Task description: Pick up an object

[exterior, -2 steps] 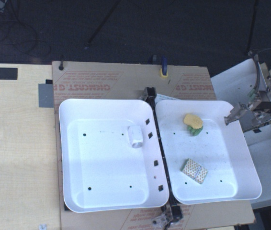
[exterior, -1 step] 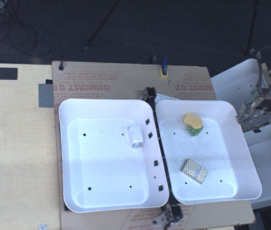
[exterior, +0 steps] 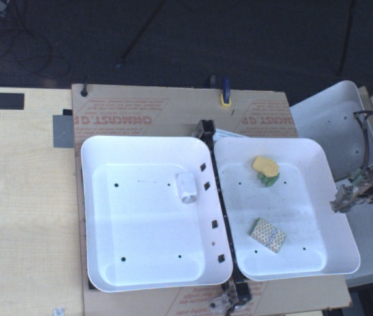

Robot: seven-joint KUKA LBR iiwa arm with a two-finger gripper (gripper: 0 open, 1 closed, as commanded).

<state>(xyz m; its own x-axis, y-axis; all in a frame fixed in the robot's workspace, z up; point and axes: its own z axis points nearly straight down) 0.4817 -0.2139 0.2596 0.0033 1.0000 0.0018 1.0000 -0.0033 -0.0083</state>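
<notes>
In the right bin [exterior: 337, 242], a yellow and green sponge [exterior: 265, 169] lies near the back and a small patterned packet [exterior: 267, 234] lies toward the front. A small white cylinder [exterior: 187, 187] rests on its side in the left bin [exterior: 101, 242], close to the divider. My gripper [exterior: 346, 199] sits small and dim at the far right, just outside the right bin's right rim. It is apart from all three objects and nothing shows in it.
Both bins stand side by side on a cardboard sheet [exterior: 140, 114] with black clips [exterior: 206, 127] along the middle seam. A pale wooden table [exterior: 22, 209] lies to the left. A grey plate [exterior: 331, 114] stands behind the right bin.
</notes>
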